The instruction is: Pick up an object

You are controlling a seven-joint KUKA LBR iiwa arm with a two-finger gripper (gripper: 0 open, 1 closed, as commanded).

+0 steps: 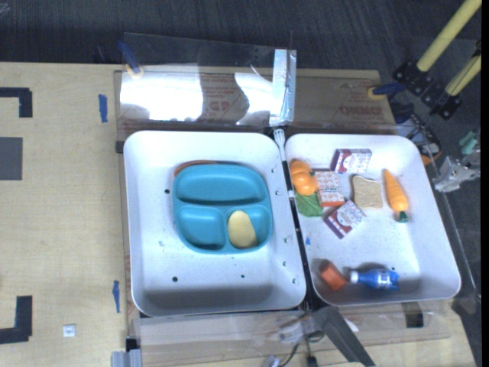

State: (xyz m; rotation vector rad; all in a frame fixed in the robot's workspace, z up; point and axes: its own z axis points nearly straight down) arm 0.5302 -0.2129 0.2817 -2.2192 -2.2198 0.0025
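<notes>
- The hand's state could not be told from this view, and nothing was seen held in it
- The right bin [435, 228], toward the worktop's right edge, held the loose candidates: a carrot [395, 192], a bread slice [368, 193], small cartons [351, 160] and a blue bottle [376, 279] by its front wall
- The left bin [145, 228] carried a teal tray [218, 186] with a yellow object [241, 228] in its front right compartment
- Judged from this, the pick had not begun: choosing, reaching, gripping and lifting all remained
</notes>
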